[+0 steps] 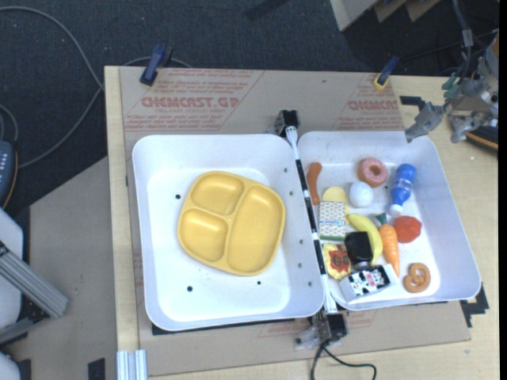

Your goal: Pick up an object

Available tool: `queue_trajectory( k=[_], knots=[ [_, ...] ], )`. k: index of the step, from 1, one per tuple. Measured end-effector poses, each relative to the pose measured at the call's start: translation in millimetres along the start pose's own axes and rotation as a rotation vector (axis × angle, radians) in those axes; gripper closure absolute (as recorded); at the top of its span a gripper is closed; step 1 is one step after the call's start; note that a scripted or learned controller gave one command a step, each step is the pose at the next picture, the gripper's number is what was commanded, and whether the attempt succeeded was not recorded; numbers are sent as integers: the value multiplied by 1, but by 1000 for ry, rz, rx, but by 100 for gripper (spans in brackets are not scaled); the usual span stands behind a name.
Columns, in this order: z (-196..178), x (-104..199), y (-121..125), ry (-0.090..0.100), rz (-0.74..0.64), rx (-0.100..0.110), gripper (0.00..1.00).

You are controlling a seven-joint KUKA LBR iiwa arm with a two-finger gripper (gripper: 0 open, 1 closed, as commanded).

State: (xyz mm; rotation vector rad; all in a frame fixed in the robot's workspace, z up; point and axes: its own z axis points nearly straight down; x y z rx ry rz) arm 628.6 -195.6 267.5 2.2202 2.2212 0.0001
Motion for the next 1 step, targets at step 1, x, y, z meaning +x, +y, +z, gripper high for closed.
queue_trajectory(
  k=[1],
  knots=[
    [124, -28, 4, 1, 1, 3, 0]
  ],
)
